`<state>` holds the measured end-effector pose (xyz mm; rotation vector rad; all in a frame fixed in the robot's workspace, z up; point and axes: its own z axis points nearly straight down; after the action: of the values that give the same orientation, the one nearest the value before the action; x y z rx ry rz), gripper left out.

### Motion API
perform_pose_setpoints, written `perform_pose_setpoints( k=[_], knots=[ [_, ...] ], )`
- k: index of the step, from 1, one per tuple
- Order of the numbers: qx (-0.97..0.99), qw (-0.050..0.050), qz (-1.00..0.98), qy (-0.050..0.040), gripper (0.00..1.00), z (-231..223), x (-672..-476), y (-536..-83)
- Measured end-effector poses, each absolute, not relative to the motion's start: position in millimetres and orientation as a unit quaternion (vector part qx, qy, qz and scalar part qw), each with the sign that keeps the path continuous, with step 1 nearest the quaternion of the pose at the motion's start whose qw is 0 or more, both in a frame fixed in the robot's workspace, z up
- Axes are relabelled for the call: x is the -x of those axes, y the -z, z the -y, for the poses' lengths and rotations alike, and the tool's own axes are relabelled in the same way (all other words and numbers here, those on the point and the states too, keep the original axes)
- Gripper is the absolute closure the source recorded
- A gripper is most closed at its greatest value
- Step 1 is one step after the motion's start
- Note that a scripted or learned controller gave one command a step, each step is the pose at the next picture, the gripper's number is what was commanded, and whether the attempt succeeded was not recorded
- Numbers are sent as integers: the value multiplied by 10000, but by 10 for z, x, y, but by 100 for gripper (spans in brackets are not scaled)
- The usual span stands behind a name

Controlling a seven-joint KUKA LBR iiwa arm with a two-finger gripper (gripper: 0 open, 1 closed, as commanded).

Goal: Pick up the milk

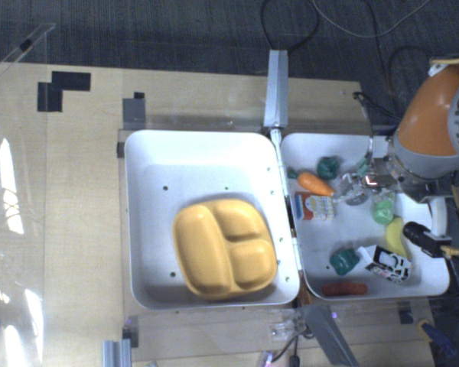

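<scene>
Right bin [441, 281]: milk carton [315, 206] is found lying at its left wall, just below a carrot [315, 183]. Gripper [357, 186] is positioned right of the carton, apart; finger state cannot be determined. Left bin [145, 205]: yellow tray [223, 245].

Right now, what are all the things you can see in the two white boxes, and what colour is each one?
left bin: 1, white, left half of the bench.
tray: 1, yellow, three compartments, inside the left bin.
right bin: 1, white, beside the left bin.
carrot: 1, orange, upper left of the right bin.
milk: 1, black and white carton, lower right of the right bin.
small carton: 1, white with red and blue, left edge of the right bin.
teal toys: 2, one at the top, one low.
green toy: 1, right of centre.
banana: 1, yellow, above the milk.
sausage: 1, red, bottom edge.
arm: 1, grey and orange, from the right.
pincer: 1, silver, over the right bin's upper middle.
</scene>
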<state>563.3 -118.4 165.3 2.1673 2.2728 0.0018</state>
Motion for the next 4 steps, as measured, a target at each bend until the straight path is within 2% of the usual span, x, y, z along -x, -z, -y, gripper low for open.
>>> perform_pose_setpoints(
  k=[1, 2, 3, 4],
  knots=[
    [-7467, 17, -6652, -6, 0, 1728, -5608, -2217],
    [-7132, 76, -7009, -55, 0, 1383, -5511, -1019],
    [-7168, 23, -6973, -43, 0, 1731, -6140, -866],
    [-6551, 10, -7556, -8, 0, 1703, -5433, -1080]
  ],
)
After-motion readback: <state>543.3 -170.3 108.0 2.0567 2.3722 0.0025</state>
